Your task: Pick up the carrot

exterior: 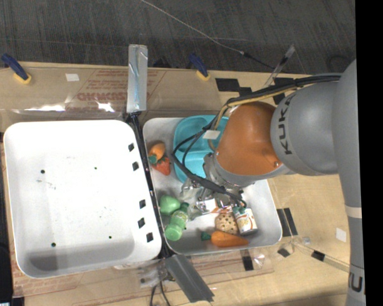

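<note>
We see the long orange carrot [229, 239] lying flat by the near wall of the right shallow white bin [269, 231], just below a small labelled can [245, 221] and a speckled biscuit-like piece [226, 223]; the metal claw [202, 198] hangs over the bin's middle, above the carrot and apart from it; we cannot tell its state; a green bottle-shaped toy [176, 226] lies left of it.

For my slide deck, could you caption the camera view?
KUKA arm's tool hangs over the right bin, the carrot lying at its near edge beside a small can.
</note>
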Action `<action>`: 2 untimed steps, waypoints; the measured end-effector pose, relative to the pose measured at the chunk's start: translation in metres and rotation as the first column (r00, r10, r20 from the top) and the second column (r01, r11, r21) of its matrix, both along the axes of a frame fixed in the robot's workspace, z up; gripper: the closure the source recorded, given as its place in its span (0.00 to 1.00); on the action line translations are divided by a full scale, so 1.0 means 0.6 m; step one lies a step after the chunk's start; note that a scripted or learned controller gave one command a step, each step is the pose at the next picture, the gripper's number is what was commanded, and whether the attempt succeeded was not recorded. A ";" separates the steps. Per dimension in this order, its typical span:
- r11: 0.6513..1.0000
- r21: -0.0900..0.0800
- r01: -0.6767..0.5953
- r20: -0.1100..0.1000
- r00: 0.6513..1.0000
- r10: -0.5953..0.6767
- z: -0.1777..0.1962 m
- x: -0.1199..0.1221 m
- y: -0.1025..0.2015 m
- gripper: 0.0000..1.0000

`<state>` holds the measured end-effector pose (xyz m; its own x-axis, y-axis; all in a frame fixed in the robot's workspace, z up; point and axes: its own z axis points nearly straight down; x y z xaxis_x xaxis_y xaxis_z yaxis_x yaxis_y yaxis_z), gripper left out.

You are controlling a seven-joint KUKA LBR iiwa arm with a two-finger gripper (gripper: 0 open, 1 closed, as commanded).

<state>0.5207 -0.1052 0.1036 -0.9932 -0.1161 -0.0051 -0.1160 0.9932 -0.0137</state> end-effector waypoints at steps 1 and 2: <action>0.997 0.010 -0.081 0.005 0.997 0.081 0.236 0.003 0.014 1.00; 0.998 0.010 -0.066 -0.001 0.998 0.066 0.325 0.092 -0.019 1.00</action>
<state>0.5761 -0.1168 0.2985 -0.9833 -0.1817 -0.0053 -0.1817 0.9833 -0.0032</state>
